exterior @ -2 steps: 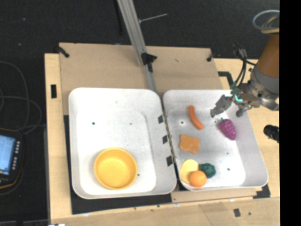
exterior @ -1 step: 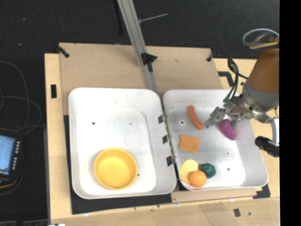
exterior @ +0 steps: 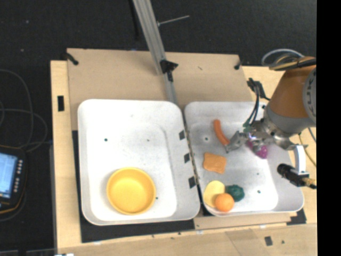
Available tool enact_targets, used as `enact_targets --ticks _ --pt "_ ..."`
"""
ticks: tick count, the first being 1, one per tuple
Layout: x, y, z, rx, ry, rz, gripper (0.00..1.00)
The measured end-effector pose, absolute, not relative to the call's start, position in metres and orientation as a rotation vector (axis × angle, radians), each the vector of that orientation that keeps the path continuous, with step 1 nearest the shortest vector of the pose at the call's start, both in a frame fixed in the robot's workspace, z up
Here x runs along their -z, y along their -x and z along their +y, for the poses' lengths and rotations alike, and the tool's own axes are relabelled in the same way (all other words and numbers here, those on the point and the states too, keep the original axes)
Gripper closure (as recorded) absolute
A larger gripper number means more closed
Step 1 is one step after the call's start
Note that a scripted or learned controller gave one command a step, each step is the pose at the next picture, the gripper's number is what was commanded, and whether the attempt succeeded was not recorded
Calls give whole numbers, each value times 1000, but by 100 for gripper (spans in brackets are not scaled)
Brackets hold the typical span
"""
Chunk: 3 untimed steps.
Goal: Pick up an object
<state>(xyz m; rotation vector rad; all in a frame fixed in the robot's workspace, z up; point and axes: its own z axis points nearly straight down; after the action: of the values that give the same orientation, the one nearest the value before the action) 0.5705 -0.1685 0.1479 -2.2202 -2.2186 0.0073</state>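
My gripper (exterior: pixel 236 141) hangs over the right bin (exterior: pixel 277 196), its fingertips just right of an orange carrot-like stick (exterior: pixel 220 132) lying in the bin's upper middle. Nothing shows between the fingers. Below the gripper lies an orange flat wedge (exterior: pixel 214 162). At the bin's front sit a pale yellow round piece (exterior: pixel 214 188), an orange ball (exterior: pixel 224 202) and a dark green lump (exterior: pixel 235 192). A purple object (exterior: pixel 261 151) peeks out under the wrist, partly hidden.
The left bin (exterior: pixel 106 121) holds a yellow bowl (exterior: pixel 131 190) at its front. A metal pole (exterior: pixel 152 31) slants up from between the bins at the back. The bench edge lies close behind both bins.
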Motion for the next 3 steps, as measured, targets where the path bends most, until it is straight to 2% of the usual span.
enact_targets --ticks 1,2,3 --pt "-101 -572 -170 1 2228 -2222 0" --pt "-114 -573 -171 7 2232 -2220 100" --pt "-179 -574 -174 6 2224 -2229 100"
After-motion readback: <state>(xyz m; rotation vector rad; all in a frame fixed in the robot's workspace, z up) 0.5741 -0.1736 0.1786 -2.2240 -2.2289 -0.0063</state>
